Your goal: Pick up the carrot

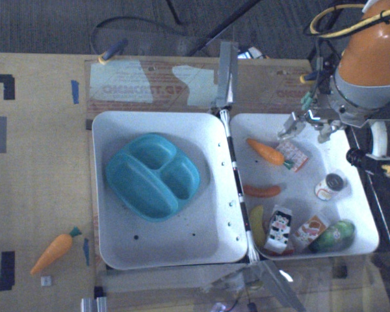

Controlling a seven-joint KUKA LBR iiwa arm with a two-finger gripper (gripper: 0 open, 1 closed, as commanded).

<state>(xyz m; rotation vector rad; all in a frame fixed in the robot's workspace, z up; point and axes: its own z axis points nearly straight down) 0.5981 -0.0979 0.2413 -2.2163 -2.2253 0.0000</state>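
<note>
Carrot (pixel 266 152) is not yet picked up; it lies in the right bin (pixel 361 239), while the gripper (pixel 307 127) is seen spread wide just above it, holding nothing.

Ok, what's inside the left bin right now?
Just the teal divided plate, lying in the left bin. Its compartments look bare. Whatever sits beneath the plate is covered, so I can't tell.
</note>
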